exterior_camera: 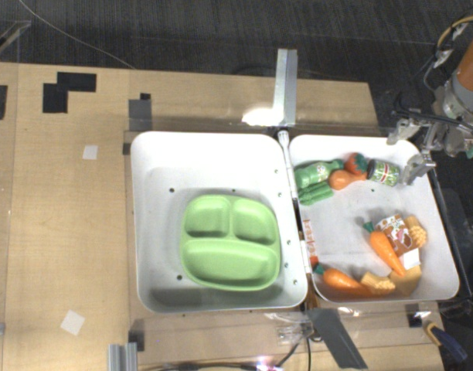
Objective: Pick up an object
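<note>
Camera view, green tray point(230, 242) in left bin point(151, 207)

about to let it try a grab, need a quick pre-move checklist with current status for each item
1. Gripper over the right bin: ok, at its far right corner.
2. Fingers free of any load: cannot tell.
3. Things to pick in the right bin: ok, carrot lies nearer the front.
4. Closest target: ok, small can lies just left of the gripper.
5. Green tray out of the way: ok, in the left bin.
</note>
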`<act>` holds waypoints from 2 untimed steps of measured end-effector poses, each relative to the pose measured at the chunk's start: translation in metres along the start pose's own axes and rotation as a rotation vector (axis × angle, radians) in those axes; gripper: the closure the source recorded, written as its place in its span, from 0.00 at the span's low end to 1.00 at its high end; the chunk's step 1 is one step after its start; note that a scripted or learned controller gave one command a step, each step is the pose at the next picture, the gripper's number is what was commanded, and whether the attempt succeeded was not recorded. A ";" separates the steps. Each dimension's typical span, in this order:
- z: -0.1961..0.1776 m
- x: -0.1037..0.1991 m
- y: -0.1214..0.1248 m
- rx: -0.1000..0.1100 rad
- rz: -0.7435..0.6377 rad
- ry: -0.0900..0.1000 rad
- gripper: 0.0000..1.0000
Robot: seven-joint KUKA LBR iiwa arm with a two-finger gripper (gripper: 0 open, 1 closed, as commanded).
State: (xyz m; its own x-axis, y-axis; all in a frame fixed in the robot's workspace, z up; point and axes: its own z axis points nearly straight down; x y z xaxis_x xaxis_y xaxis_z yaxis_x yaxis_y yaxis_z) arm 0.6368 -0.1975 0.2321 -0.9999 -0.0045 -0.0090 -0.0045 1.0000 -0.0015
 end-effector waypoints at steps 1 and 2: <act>0.105 0.036 -0.007 0.005 -0.262 -0.013 0.00; 0.141 0.121 0.029 0.001 -0.199 -0.007 0.00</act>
State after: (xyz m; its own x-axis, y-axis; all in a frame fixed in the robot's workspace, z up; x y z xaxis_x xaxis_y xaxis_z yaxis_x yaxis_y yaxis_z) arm 0.5168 -0.1694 0.0902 -0.9792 -0.2025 -0.0149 -0.2025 0.9793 -0.0054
